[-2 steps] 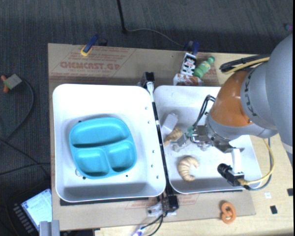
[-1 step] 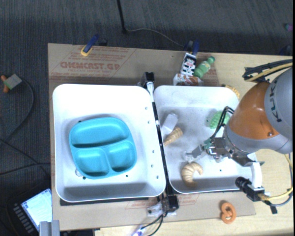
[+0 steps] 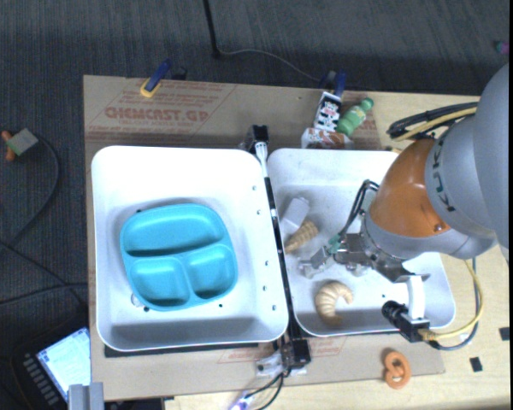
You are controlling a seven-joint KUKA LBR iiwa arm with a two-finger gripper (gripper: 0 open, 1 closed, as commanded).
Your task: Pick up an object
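Observation:
In the right bin (image 3: 427, 314) lie a tan croissant (image 3: 333, 298), a beige cone-shaped piece (image 3: 301, 235), a pale grey block (image 3: 297, 208) and a small grey piece (image 3: 312, 268). My gripper (image 3: 340, 251) hangs low over the middle of this bin. It is just right of the small grey piece and above the croissant. The orange band and grey wrist hide the bin's right part.
A blue divided plate (image 3: 178, 254) fills the left bin (image 3: 111, 178). Behind the right bin stand a green-capped bottle (image 3: 355, 117) and a small carton (image 3: 326, 120). An orange ring (image 3: 397, 368) lies on the bench in front. Blue clamps (image 3: 156, 77) grip the board's far edge.

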